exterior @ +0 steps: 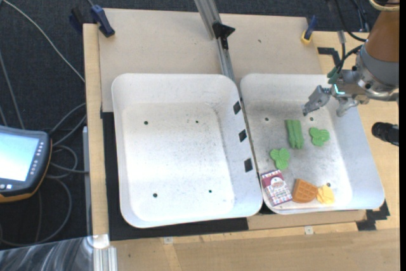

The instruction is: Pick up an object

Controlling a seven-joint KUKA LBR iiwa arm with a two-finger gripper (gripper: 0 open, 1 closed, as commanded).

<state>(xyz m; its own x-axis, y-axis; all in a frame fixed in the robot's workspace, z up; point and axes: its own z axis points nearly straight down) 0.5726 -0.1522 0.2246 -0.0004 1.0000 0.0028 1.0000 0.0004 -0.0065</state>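
While nothing sits between the fingers yet, you have six small pieces to choose from, all in the right bin [355, 136]. Working from its left, near the front edge lies a flat red-and-white card packet [276, 187]: light and stiff, but so low that fingers would likely skid over it. Just behind it is a green lumpy toy [279, 157], probably light plastic, rounded and prone to roll. Toward the bin's middle stands your best candidate, the green block [294, 134], long and narrow; take it across its short width, at mid-length. At the front edge the orange waffle piece [304, 191] and the yellow piece [325, 195] lie touching, so closing on one may push the other. A second green toy [319, 136] lies just right of the block. The gripper [330, 101] hovers spread apart over the bin's back right part, grasping nothing.
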